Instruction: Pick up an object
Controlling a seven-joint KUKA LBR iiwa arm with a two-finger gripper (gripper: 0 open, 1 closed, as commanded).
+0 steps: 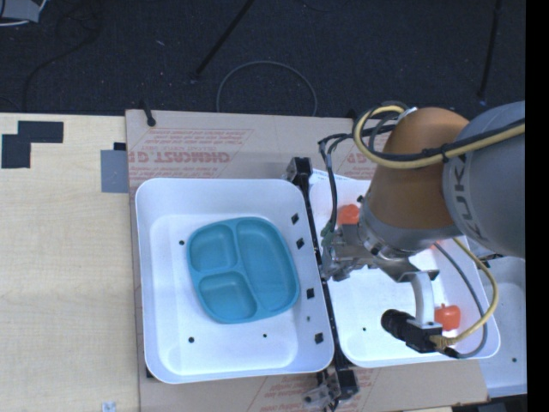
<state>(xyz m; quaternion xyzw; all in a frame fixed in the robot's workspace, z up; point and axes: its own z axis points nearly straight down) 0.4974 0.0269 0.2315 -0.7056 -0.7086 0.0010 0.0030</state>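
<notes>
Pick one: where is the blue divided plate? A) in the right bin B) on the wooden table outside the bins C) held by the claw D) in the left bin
D: the blue divided plate lies flat on the floor of the left bin, while the arm hangs over the right bin.

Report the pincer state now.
Pincer: cannot be told; it hangs over the right bin, hidden under the arm's wrist.

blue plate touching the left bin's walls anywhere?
Apart. The camera view shows white bin floor all round the blue plate, clear of the left bin's walls.
</notes>
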